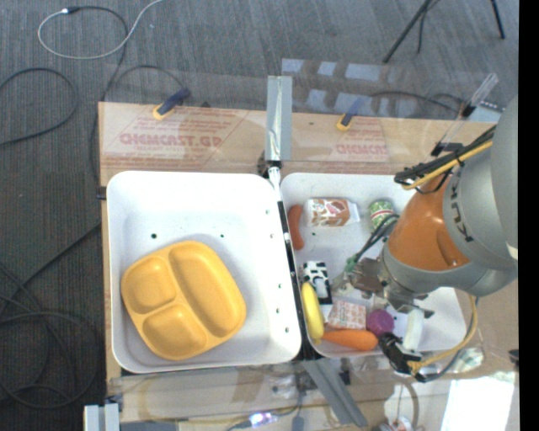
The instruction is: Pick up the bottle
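Below, tabletop carries two bins. Left bin holds yellow tray. My arm covers right bin; end effector grip unreadable. Bottle near far wall, just beside arm.

**Bench on grey carpet, cables all round**

Floor is grey ribbed carpet, evenly lit w/ no hard shadows. Black cables loop across it at left; a thin white cable coils near top left. Brown cardboard sheet w/ faint red print covers the benchtop, held by yellow-handled clamps at its far edge. Black tripod legs stand top right.
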Controlling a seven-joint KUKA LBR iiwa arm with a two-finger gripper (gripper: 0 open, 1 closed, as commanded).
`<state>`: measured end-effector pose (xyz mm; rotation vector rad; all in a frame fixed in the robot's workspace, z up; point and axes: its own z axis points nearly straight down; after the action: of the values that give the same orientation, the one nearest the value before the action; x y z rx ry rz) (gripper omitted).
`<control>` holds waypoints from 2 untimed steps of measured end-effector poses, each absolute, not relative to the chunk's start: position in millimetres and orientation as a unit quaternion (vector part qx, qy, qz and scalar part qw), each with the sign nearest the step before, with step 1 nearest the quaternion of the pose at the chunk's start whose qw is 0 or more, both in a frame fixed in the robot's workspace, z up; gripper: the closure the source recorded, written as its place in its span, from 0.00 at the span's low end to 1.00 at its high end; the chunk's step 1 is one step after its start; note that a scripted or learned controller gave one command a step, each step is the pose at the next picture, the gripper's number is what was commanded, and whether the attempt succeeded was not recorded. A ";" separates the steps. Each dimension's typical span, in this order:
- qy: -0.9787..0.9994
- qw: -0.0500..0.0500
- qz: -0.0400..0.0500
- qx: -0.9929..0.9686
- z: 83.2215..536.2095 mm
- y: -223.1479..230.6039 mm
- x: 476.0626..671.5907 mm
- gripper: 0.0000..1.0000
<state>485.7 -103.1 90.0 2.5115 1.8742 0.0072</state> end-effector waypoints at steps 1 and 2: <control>0.611 0.000 -0.002 0.792 130.4 -169.0 561.3 0.00; 0.647 0.002 0.002 0.763 88.8 -123.5 485.3 0.00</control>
<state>485.3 -123.5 88.8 2.3926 2.0294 0.0055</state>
